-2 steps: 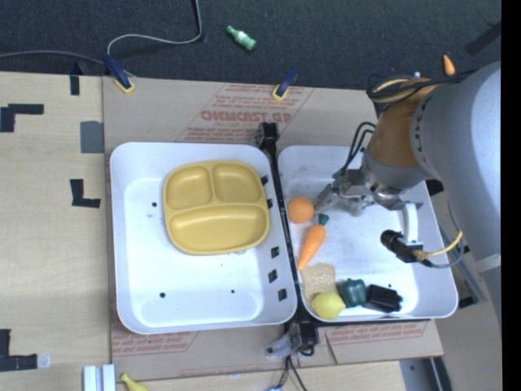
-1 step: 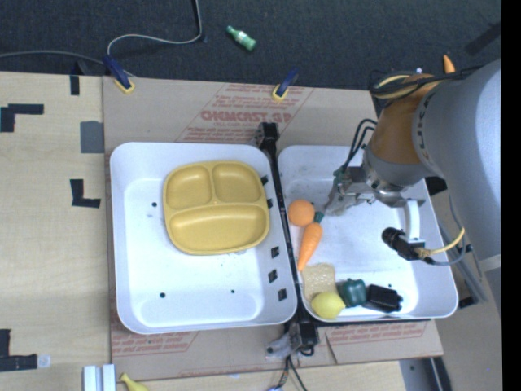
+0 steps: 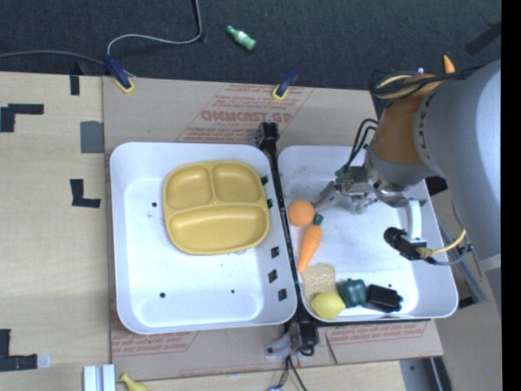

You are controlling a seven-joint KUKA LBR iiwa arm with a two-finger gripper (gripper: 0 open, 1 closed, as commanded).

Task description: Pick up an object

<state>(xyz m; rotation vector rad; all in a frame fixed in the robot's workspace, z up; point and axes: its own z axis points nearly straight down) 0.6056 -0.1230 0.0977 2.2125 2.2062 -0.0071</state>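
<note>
The yellow plastic plate (image 3: 216, 206) with three parts sits in the left bin (image 3: 130, 243). In the right bin (image 3: 435, 296), a round orange toy fruit (image 3: 301, 213) lies just beside the gripper (image 3: 332, 192). I cannot tell its grip. Nothing looks picked yet; next it should go down on the fruit.

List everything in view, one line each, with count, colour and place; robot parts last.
Bins: two, white, side by side on the bench.
Divided plate: one, yellow, in the left bin.
Orange ball: one, orange, right bin, near the divider.
Carrot: one, orange, right bin, below the ball.
Sponge: one, tan, right bin, below the carrot.
Lemon: one, yellow, right bin's front edge.
Dark object: one, green and black, right of the lemon.
Small green item: one, on the dark floor beyond the bench.
Arm: one, grey and orange, over the right bin.
Gripper: one, above the right bin.
</note>
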